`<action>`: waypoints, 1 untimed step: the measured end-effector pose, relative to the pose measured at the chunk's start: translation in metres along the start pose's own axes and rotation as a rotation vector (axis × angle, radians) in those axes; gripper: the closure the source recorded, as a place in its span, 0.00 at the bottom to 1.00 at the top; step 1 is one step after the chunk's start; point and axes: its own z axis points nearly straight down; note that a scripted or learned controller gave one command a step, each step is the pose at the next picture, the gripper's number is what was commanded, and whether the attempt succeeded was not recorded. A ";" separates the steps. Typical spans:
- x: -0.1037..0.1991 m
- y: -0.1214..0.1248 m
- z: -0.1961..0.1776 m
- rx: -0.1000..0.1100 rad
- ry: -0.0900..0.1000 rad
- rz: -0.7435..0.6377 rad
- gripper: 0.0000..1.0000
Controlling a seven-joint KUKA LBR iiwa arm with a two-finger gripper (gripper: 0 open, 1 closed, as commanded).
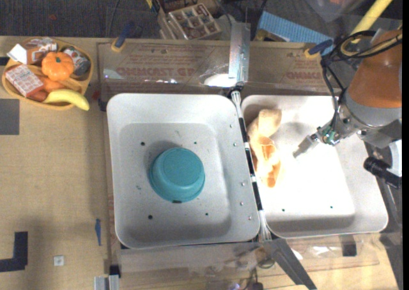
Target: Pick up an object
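Right bin (358, 218) has the only candidates on that side: a pale tan lump (267, 120) and an orange-and-cream piece (267, 158), both jammed against the bin's left wall, up toward the far left corner. The two touch or overlap; can't tell where one ends and the other starts, could even be one item. They look like toy food, bread or pastry type. My guess: light, somewhat soft or foamy, matte skin so not slippery, not fragile. Irregular rounded shape, so a pinch across the narrow width should bite better than along the length. Problem is the wall: one finger has little room on the left side, so I'd take the tan lump at its upper end where it sticks out into the bin, or nudge it off the wall first. The tool (305, 147) hangs over the middle of the right bin, near the pieces but clear of them, nothing between its fingers; whether it's spread or closed I can't tell from this angle. Left bin (128, 116) holds a teal bowl (177, 174) upside down near its centre: rigid, smooth, domed, wide for a two-finger pinch, rim face-down. Worse pick.
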 end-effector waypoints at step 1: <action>-0.020 0.090 0.057 0.006 0.001 -0.009 0.00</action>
